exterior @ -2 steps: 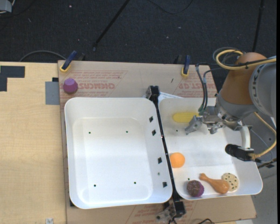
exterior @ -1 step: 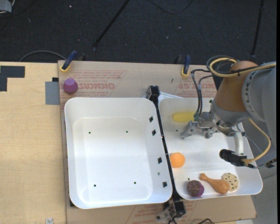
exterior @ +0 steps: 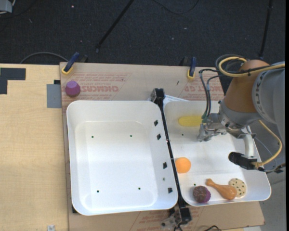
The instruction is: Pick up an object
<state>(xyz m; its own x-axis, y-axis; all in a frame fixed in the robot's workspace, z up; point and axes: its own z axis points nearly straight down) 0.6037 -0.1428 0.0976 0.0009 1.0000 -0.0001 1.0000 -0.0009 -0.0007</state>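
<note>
White plastic bins sit side by side on the worktop [exterior: 29,143]. In the right bin [exterior: 260,191] the claw [exterior: 205,131] hangs low, just beside a smooth yellow banana-shaped object [exterior: 189,121] at the far end; whether it is wide or narrow, I cannot tell. This looks like the approach step; next it must close on something. Nearer lie a round orange ball [exterior: 182,165], a bumpy purple lump [exterior: 201,194] and a glossy drumstick [exterior: 220,188].

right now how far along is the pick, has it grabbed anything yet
Done: the arm has reached into the right bin, with the gripper low beside the yellow corn. In hand: nothing visibly lifted. Left: the grab and lift; the orange ball, purple ball, drumstick and cookie lie untouched.
</note>
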